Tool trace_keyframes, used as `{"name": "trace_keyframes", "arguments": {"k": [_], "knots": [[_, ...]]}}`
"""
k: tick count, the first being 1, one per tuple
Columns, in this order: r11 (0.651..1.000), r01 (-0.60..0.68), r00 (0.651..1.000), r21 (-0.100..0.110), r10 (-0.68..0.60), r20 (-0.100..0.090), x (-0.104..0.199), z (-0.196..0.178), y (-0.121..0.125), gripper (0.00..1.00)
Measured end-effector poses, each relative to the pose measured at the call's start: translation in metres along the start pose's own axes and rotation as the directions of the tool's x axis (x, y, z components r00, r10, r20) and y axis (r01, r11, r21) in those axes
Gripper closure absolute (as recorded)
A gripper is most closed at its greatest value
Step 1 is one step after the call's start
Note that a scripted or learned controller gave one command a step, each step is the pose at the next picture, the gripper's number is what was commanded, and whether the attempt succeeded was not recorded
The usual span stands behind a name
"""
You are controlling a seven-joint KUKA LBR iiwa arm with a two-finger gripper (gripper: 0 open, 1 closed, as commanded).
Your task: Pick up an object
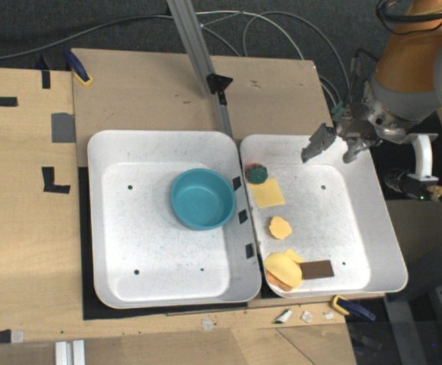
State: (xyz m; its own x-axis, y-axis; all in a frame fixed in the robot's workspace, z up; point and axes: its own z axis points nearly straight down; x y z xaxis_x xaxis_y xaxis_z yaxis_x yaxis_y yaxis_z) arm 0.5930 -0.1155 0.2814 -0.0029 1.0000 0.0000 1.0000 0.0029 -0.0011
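Approach step: the gripper (pixel 332 147) hovers at the right bin's (pixel 373 204) one o'clock corner, fingers spread and empty, needing descent toward the yellow square (pixel 268 194) at seven o'clock.

arm (pixel 407 59) cropped at right edge, green object (pixel 259 174) indistinct

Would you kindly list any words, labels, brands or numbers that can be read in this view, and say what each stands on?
None: no legible text stands on anything here.
The round teal plastic bowl, the flat yellow square piece and the dark brown rectangular bar bear no markings.
The black tape strips on the tan wooden bench are plain shapes, not letters.
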Motion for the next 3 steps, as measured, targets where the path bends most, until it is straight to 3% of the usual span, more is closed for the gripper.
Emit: {"name": "trace_keyframes", "arguments": {"k": [1, 3], "knots": [[1.0, 0.0, 1.0, 0.0, 0.0, 0.0, 0.0, 0.0, 0.0, 0.0], [1.0, -0.002, 1.0, 0.008, 0.002, 0.0, -0.004, 0.107, 0.002, 0.0]]}}
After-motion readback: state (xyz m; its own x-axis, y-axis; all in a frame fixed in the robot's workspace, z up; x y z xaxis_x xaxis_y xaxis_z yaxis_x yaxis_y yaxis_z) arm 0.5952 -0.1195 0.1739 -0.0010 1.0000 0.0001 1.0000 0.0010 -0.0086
